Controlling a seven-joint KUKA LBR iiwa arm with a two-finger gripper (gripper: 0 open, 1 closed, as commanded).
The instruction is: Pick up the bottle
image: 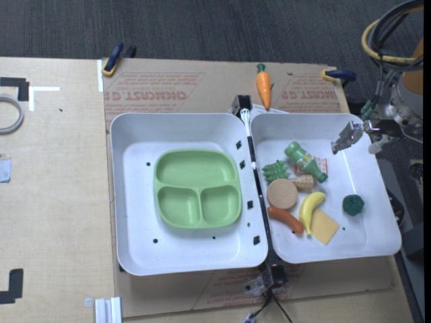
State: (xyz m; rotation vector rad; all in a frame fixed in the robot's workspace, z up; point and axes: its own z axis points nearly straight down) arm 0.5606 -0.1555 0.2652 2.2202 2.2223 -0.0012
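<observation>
At the bottom of the frame, closest to the viewer, runs the front rim of the two white bins: the left bin (128,247) and the right bin (377,241), touching along a clipped seam in the middle. The left bin holds one green divided plate (198,188) with three compartments.

The right bin holds a cluster of toy foods. The bottle (305,161), one only, is green with a red and white label; it lies on its side in the upper middle of that bin, its long axis running diagonally from upper left to lower right across the frame. Which end is the cap cannot be told for sure. Just below it lie one leafy green piece (274,172), one small corn cob (304,182), one round tan cookie (282,194), one banana (309,208), one red sausage (287,220) and one yellow cheese slice (324,227). One dark green ball-like thing (353,204) sits apart, toward the right wall.

The arm enters at the right edge of the frame, with the gripper (347,138) stretched leftward over the upper right corner of the right bin, to the right of the bottle and apart from it. Whether its claw is spread or pressed together cannot be told; nothing shows between the fingers.

One carrot (262,85) lies outside the bins on the cardboard sheet (161,89), at top centre.
</observation>
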